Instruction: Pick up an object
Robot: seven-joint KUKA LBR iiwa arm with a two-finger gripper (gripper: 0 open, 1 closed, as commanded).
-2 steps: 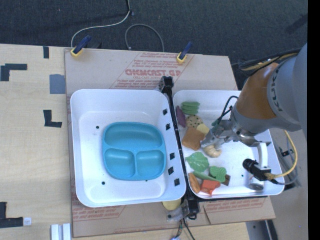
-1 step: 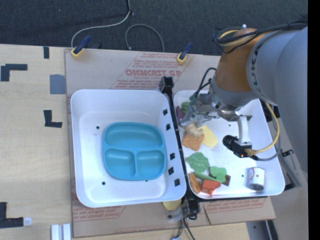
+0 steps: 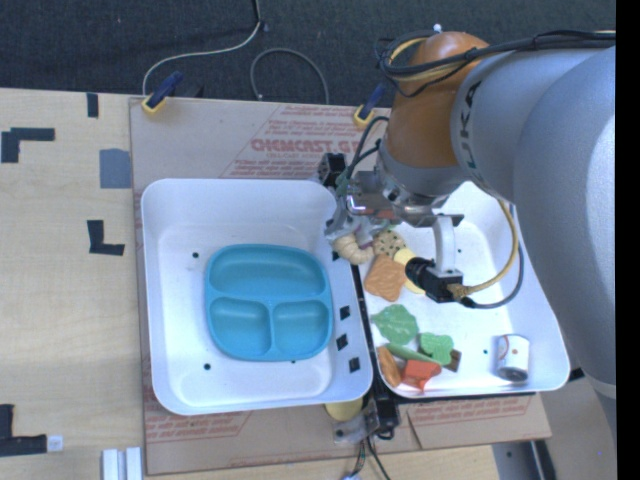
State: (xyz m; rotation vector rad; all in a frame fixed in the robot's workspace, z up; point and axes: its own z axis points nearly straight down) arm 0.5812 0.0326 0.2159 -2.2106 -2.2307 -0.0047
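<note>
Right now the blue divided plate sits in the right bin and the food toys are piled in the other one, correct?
Not quite. In the camera view the blue divided plate sits in the left bin, not the right one. The food toys are piled in the other, the right bin.

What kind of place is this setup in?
Probably a robotics lab bench: a robot arm reaches over two white bins, one with a blue divided plate, the other with toy food, and loose cables behind.
</note>
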